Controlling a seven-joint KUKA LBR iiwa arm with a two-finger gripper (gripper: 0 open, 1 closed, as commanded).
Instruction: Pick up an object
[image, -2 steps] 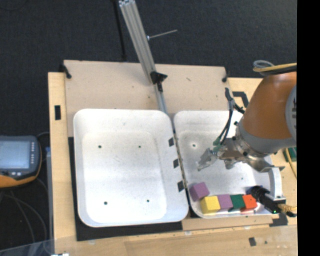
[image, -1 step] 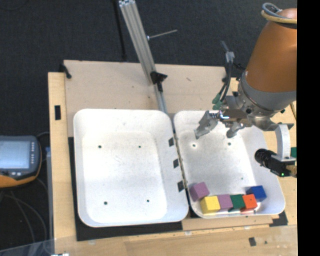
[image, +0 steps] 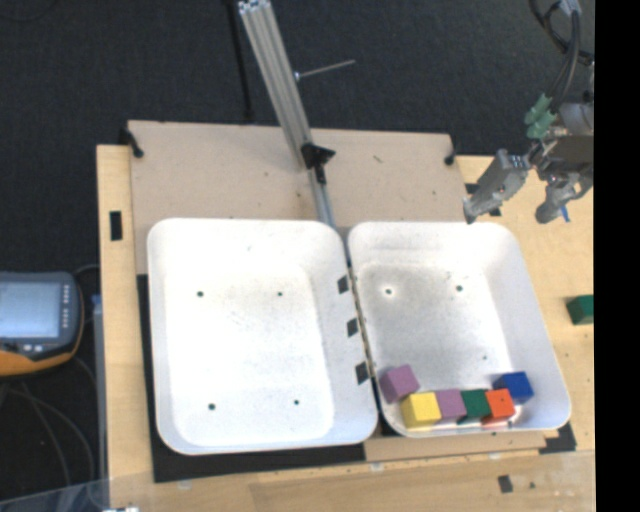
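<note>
Several small blocks lie along the near edge of the right bin (image: 520, 260): a purple block (image: 399, 381), a yellow block (image: 421, 408), a mauve block (image: 450, 404), a green block (image: 475, 403), an orange block (image: 499, 404) and a blue block (image: 514, 385). My gripper (image: 521, 200) hangs above the bench just beyond the right bin's far right corner, well away from the blocks. Its two fingers are spread apart, one finger (image: 489, 192) reaching toward the bin rim, and nothing is between them.
The left bin (image: 180, 250) sits beside the right one, with clips along the shared rim. A slanted metal pole (image: 283, 90) rises from behind the bins. A green object (image: 581, 308) rests on the bench at the right. A handheld screen unit (image: 35, 315) lies at the far left.
</note>
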